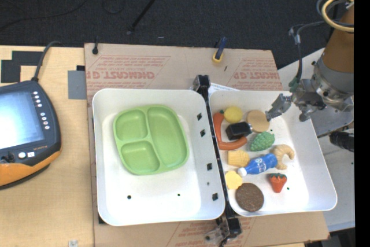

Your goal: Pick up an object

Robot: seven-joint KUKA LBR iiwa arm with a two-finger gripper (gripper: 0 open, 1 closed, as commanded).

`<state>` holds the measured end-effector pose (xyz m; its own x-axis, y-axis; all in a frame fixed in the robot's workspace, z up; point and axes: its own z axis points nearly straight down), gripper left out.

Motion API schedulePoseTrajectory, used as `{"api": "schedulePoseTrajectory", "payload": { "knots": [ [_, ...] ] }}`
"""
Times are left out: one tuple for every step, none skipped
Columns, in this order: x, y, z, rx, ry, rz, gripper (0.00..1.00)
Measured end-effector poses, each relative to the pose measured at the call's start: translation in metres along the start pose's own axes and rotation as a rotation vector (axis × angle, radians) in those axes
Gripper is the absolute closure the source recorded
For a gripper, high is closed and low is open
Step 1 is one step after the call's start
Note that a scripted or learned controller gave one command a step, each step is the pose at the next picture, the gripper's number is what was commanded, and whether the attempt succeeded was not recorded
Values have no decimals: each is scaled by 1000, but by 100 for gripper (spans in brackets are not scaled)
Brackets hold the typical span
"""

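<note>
- Tool [277, 106] hovers over the right bin [315, 147], near a tan cookie [258, 121]; its opening cannot be told.
- Nothing looks lifted; picking remains.

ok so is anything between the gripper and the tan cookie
Nothing visible. The gripper hangs just right of the tan cookie at the right bin's back, with no item between them.
</note>
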<state>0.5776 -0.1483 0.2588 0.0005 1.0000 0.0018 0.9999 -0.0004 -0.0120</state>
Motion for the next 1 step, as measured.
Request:
{"api": "schedulePoseTrajectory", "payload": {
  "knots": [
    [0,2,-6,-10,-2,-2,0]
  ]
}}
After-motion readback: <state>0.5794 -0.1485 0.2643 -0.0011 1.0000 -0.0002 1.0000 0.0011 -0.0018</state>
